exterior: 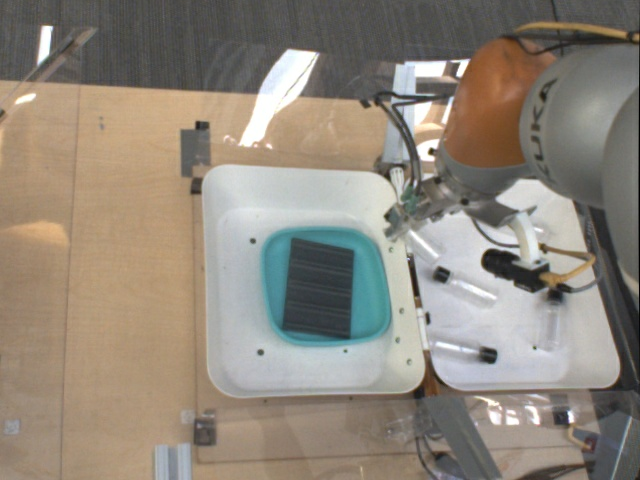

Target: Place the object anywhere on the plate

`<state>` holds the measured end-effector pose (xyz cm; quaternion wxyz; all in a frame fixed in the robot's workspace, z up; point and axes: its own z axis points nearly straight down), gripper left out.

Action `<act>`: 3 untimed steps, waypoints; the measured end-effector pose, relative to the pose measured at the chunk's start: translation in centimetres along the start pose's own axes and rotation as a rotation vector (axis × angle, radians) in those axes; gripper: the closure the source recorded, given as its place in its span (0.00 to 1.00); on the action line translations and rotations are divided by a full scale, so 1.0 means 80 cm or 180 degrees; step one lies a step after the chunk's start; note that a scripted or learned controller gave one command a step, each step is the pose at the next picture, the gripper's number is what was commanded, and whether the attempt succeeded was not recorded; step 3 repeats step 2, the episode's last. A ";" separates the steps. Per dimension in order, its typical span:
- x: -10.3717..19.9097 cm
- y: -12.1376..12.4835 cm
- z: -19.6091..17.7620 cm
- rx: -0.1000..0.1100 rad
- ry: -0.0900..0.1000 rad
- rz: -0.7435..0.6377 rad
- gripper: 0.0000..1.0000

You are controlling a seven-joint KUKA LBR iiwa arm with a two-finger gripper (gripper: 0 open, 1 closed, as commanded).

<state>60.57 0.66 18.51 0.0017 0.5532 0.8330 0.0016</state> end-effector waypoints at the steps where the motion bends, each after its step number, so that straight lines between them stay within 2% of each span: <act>1: 0.088 -0.039 -0.001 -0.0003 0.0002 0.0067 1.00; 2: 0.087 -0.039 -0.001 -0.0003 0.0002 0.0071 0.00; 3: 0.087 -0.039 -0.001 -0.0003 0.0002 0.0071 0.00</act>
